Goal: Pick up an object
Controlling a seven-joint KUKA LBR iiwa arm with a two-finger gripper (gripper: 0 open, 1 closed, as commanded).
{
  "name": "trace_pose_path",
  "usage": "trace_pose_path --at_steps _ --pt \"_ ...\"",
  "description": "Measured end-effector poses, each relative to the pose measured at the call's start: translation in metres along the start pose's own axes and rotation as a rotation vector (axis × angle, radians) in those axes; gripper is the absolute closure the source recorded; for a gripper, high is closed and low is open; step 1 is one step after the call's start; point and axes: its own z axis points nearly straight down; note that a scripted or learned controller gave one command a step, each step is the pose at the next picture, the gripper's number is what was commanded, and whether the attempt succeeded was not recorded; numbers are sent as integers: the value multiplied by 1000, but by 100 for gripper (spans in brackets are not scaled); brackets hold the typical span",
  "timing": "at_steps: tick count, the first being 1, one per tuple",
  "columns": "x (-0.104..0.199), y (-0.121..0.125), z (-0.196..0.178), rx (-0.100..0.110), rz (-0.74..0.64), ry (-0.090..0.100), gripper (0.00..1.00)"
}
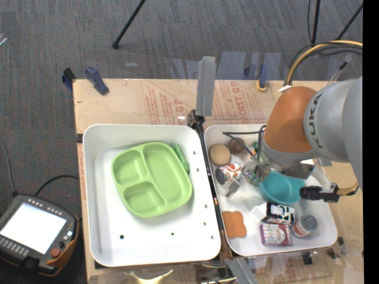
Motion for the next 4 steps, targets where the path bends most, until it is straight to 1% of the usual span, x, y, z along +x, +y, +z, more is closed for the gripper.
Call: trace_pose_path --at_steps 1,2,3,4 --pt "-80 5 -1 -2 -136 -5 0" --pt "-30 -20 0 -1 -101 -1 0" --pt "11 -7 0 -1 -128 0 0" --pt "68 -78 1 2 -174 3 0"
